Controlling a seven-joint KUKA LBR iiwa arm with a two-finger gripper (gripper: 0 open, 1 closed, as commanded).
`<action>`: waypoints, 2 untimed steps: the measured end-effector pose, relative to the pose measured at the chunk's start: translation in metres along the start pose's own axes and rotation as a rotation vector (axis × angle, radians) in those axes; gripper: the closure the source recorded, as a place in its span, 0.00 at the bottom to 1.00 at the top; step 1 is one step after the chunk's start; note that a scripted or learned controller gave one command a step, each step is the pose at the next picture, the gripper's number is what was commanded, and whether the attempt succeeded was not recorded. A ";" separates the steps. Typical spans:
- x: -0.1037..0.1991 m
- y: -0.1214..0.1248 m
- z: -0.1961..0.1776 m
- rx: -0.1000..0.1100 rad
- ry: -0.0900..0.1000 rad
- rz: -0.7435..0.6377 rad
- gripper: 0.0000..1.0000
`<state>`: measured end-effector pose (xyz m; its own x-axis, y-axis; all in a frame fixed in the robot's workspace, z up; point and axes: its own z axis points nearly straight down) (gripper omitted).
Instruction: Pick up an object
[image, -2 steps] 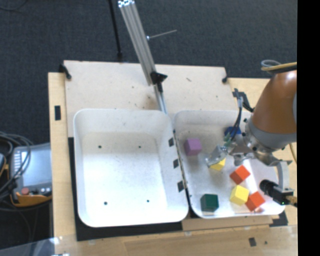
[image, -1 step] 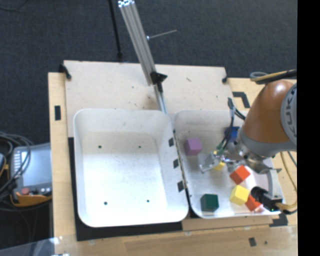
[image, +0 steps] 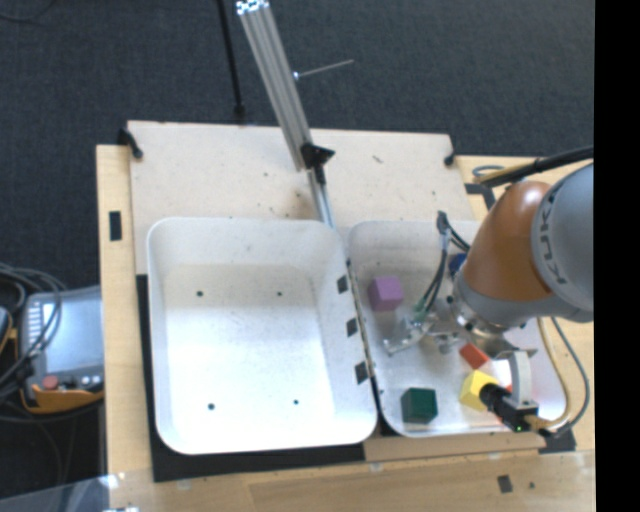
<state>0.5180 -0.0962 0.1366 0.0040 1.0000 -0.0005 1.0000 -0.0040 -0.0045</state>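
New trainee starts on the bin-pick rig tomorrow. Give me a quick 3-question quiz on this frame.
1. Multiple choice: which cube in the right bin lies nearest the view's bottom edge?
A) green cube
B) purple cube
C) a blue cube

2. True or false: the purple cube rests on top of the green cube.

3. Fill in: the arm reaches in from the view's ___ side, with its gripper over the right bin.

Key
1. A
2. False. The two cubes lie apart, with the gripper between them in the view.
3. right
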 end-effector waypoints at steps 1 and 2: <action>-0.001 0.002 -0.014 -0.010 0.000 0.005 1.00; -0.001 0.001 -0.078 -0.013 -0.001 -0.007 1.00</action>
<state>0.5195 -0.0968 0.2142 -0.0032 1.0000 -0.0013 1.0000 0.0032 0.0081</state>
